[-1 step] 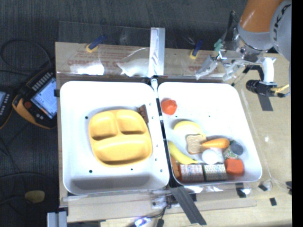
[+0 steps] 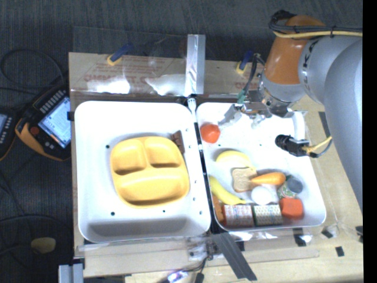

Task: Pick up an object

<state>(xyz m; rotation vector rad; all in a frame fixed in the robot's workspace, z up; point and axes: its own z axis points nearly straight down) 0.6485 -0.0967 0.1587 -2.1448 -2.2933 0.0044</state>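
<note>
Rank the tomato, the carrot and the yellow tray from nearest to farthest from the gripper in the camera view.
Measured from the gripper:
1. Tomato, close by in the right bin's upper left corner.
2. Carrot, lower in the right bin among the food pile.
3. Yellow tray, over in the left bin.

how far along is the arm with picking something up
Nothing looks picked up yet. The gripper sits over the back of the right bin, close to the red tomato-like ball, with nothing visibly between its jaws. The banana, carrot and other toy food lie in that bin, and the yellow divided plate lies in the left bin. Grasping and lifting remain.
</note>
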